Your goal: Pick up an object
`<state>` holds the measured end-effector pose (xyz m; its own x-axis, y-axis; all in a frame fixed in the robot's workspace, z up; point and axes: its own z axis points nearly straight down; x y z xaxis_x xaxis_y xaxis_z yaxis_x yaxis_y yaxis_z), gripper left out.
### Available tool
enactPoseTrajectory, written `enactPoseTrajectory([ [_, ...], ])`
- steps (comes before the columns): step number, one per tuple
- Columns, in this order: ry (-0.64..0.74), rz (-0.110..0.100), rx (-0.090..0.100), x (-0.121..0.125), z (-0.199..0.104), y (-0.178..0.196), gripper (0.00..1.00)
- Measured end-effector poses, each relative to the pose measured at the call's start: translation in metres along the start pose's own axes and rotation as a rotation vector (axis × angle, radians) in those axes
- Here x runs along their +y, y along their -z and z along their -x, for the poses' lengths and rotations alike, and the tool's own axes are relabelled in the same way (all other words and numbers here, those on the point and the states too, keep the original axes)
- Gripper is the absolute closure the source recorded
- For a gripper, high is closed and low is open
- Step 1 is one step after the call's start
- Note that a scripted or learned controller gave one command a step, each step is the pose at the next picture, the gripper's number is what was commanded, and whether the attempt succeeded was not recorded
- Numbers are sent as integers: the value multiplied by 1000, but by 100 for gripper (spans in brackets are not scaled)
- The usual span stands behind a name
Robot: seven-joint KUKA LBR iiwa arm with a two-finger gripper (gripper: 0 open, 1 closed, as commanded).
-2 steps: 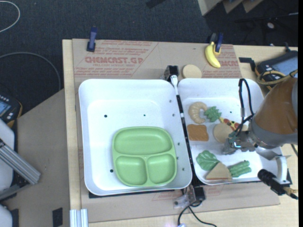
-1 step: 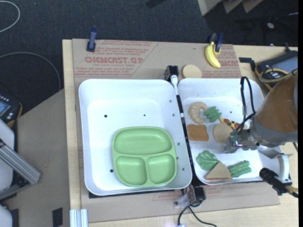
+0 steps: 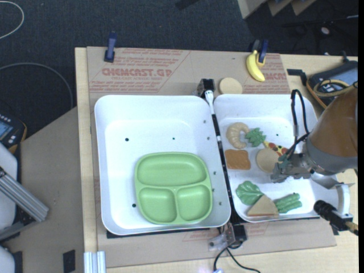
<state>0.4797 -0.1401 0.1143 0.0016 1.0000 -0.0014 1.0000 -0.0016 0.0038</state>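
The arm (image 3: 335, 135) is reaching in from three o'clock over the right bin (image 3: 284, 108), while the left bin (image 3: 114, 152) is holding a green tray (image 3: 173, 186). The claw (image 3: 282, 170) is hanging at the bin's middle, its opening too dark to tell; the tan disc (image 3: 265, 160) is lying just beside it at nine o'clock, the nearest pick, round with no long axis

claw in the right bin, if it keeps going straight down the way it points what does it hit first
Most likely the round tan piece, which lies right beside the claw in the right bin. Depth is hard to judge from above, so it could instead land on bare bin floor next to it.
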Motion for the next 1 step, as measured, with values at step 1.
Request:
enactPoseTrajectory([
  [1,-1,2,-1,0,0,10,100],
])
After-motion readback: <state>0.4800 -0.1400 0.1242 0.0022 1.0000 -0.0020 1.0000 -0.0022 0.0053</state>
